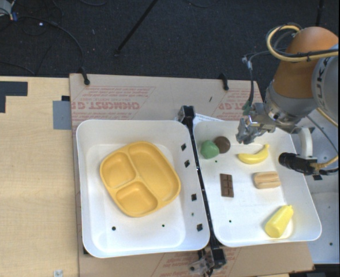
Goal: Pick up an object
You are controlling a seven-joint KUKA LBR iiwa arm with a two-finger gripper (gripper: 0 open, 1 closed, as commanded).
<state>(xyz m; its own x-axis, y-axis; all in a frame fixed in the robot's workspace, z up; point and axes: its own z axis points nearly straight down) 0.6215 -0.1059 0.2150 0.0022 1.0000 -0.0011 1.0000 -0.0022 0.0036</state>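
Note:
The right bin (308,227) holds a green ball (209,149), a dark brown ball (222,144), a yellow banana (254,155), a tan block (266,180), a brown chocolate bar (227,185) and a yellow bottle-like piece (279,221). My gripper (245,136) hangs at the back of this bin, just right of the brown ball and above the banana's left end. Nothing shows between its fingers.
A yellow three-compartment plate (139,178) lies in the left bin (92,224). A black divider (195,178) runs between the two bins. Cardboard lies under the bins, and a wooden bench top (25,178) extends to the left.

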